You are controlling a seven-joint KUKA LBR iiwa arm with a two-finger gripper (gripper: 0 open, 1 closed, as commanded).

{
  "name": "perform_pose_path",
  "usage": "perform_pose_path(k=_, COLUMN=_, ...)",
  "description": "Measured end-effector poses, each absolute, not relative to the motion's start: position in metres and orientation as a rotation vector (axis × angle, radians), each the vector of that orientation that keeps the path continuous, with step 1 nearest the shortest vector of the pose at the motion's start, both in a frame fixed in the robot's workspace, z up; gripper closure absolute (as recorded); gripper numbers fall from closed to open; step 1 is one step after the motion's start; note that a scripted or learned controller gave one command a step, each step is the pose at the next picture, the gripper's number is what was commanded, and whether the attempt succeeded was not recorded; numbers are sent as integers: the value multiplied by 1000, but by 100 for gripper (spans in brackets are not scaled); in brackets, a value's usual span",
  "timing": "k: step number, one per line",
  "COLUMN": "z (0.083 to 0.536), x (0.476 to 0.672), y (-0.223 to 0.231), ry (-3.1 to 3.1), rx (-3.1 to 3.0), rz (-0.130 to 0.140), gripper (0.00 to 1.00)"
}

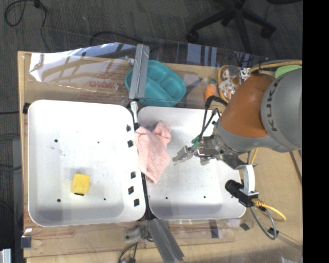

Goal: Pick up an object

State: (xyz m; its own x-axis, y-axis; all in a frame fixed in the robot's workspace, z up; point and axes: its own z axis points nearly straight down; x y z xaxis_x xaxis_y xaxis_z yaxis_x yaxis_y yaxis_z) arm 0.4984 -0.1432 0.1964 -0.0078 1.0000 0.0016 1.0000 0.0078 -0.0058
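With the hand (pixel 181 153) spread and holding nothing just beside the pink cloth (pixel 153 151), shift toward nine o'clock, drop onto a raised fold, then pinch.

Dark carpet floor (pixel 77 20); office chair base (pixel 234 15), probably; wooden bench (pixel 20 77).

Count: two white bins (pixel 36 154) on tabletop, one yellow block (pixel 80 184) in the left, one pink cloth (pixel 154 150) in the right, one teal tray (pixel 157 85) behind them.
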Motion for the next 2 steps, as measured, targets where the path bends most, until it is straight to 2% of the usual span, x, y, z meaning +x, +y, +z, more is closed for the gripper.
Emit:
perform_pose_path(k=1, z=106, x=536, y=-98, ry=-2369, rx=-2075, rz=10, gripper=0)
perform_pose_path(k=2, z=115, x=537, y=-96, ry=-2373, rx=-2064, rz=7, gripper=100)
